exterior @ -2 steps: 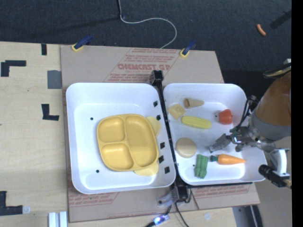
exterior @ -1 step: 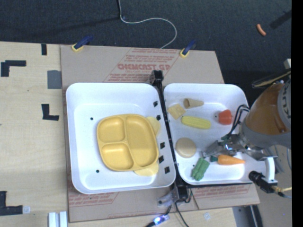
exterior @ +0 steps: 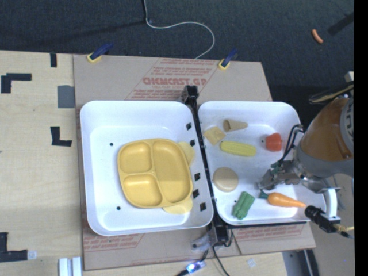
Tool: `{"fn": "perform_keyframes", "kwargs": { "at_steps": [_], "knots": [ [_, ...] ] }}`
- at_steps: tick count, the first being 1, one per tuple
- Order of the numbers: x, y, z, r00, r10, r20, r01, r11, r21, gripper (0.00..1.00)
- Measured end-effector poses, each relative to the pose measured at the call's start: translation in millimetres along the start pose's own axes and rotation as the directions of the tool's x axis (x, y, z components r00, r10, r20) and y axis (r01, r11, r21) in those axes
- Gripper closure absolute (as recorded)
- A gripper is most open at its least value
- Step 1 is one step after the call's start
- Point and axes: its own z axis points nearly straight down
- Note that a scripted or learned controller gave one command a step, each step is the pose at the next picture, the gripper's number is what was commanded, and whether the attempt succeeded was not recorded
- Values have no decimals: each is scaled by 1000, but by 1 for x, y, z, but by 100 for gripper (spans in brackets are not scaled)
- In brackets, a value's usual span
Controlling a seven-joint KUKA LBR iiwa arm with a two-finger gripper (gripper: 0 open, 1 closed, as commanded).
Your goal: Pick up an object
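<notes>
Your end effector [exterior: 270, 181] hangs low in the right bin [exterior: 253, 109], at about four o'clock from its middle; you cannot tell how it is set. The carrot [exterior: 286, 200] lies just beside it at five o'clock, the tomato [exterior: 273, 141] at twelve, the corn [exterior: 238, 149] at ten. The yellow tray [exterior: 154, 172] sits in the left bin [exterior: 98, 154].

A white cable [exterior: 183, 25] loops across dark, perhaps carpeted, floor [exterior: 69, 10].
</notes>
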Motion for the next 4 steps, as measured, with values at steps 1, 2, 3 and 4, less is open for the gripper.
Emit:
{"fn": "perform_keyframes", "kwargs": {
  "at_steps": [1, 2, 3, 4],
  "knots": [
    [4, 10, -56, 1000, -1, 0, 1, 1000, -2, 100],
    [15, 10, -106, 1000, -2, 0, 2, 1000, -2, 100],
    [15, 10, -130, 1000, -1, -1, 1, 1000, -1, 100],
    [72, 4, -120, 1000, -4, -3, 4, 1000, 4, 100]
  ]
}}
